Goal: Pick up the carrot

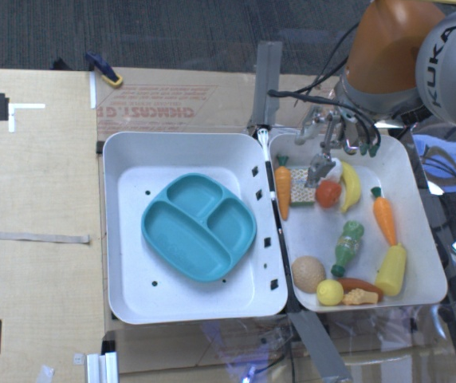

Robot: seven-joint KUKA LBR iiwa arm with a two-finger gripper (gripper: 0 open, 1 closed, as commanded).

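Two orange carrots with green tops lie in the right bin [416, 214]. One carrot [282, 191] rests along the bin's left wall, pointing toward the front. The other carrot [384, 220] lies at the right side, just right of a banana [350, 187]. My gripper [321, 167] hangs over the back middle of this bin, above a red tomato [328, 193] and a small patterned block [300, 187]. It sits between the two carrots, touching neither, and no carrot is in it.
The right bin also holds a green bottle [347, 246], a yellow bottle [392, 268], a tan ball [308, 273], a lemon [330, 293] and a red chili [360, 284]. A blue divided plate [199, 227] fills the left bin [116, 214]. Cables trail from the wrist.
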